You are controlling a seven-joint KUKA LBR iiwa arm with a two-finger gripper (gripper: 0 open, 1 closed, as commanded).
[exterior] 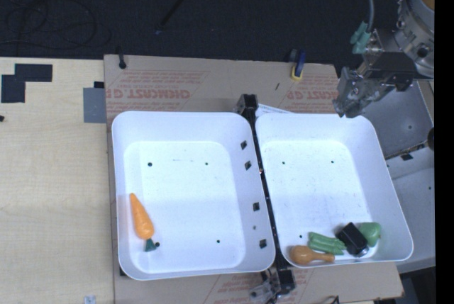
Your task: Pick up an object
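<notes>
Single fixed camera above bench (57, 175); looks down at slant; both white bins (120, 154) in frame; moderate distance.

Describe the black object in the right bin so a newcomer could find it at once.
Look in the right white bin, at its near right corner. The small black block lies there among green toy vegetables and a tan pear-shaped piece, the only black item.

i read red print on the cardboard sheet (213, 86) under the bins: "gemcrzt. g" upside down behind the left bin (120, 154), a shorter "g.p"-like bit behind the right bin (386, 161), more red letters at the front edge, too small to read.
</notes>
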